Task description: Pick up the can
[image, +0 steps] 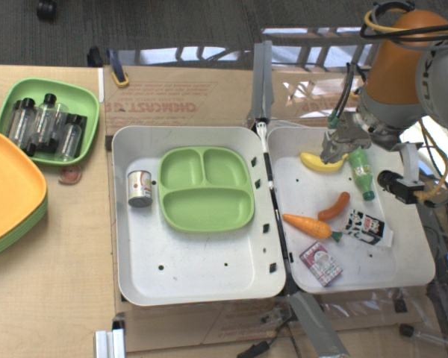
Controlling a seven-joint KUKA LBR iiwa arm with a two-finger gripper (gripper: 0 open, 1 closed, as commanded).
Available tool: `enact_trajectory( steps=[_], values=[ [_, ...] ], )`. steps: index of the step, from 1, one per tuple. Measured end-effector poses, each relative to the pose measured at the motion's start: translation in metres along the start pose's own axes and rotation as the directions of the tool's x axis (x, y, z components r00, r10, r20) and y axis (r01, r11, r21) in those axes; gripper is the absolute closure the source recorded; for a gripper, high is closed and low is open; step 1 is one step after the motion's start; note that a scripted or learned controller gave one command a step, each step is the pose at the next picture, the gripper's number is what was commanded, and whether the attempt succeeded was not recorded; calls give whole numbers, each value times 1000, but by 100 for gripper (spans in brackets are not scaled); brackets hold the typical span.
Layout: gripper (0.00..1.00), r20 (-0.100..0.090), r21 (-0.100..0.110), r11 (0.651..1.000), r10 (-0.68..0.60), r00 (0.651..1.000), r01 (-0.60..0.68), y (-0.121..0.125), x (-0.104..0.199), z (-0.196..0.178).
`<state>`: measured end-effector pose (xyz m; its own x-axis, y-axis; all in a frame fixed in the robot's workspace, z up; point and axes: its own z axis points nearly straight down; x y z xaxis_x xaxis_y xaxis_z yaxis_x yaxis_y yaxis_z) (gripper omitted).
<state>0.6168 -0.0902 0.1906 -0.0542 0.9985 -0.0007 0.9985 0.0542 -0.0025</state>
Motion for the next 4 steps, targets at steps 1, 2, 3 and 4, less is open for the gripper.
enact_trajectory(
  steps=[1, 2, 3, 4],
  values=[
    [100, 0, 0, 988, -152, 988, 152, -8, 49, -24],
    [100, 1, -2, 998, 56, 998, -56, 18, 49, -38],
    [100, 0, 1, 990, 143, 990, -143, -5, 82, -42],
    [100, 1, 0, 989, 149, 989, -149, 23, 68, -100]
  ],
)
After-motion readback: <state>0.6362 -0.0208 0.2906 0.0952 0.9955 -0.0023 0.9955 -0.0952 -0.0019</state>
